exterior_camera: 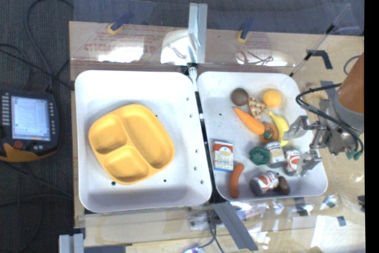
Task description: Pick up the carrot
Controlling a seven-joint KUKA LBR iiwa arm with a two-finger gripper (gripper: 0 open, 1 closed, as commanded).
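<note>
I see the carrot (249, 120) mid-frame right of center, left of my claw (306, 143), which is spread open, holding nothing.

Landmark: carrot (249, 120), lying at a slant in the right bin (220, 102), pointed end toward upper left. Brown ball (239, 96) just above it; waffle-like piece (256, 106) touching its upper right side; orange (272, 98) beyond that. Banana (279, 125) just right of the carrot. Green vegetable (259, 155) below it, small cans (284, 157) to the lower right. Carton (222, 156) and sausage (235, 179) lower left. My gripper (307, 142) hangs well right of the carrot, over the bin's right edge, fingers spread, nothing between them. Yellow divided tray (130, 143) sits far left, in the left bin (95, 89).
</note>
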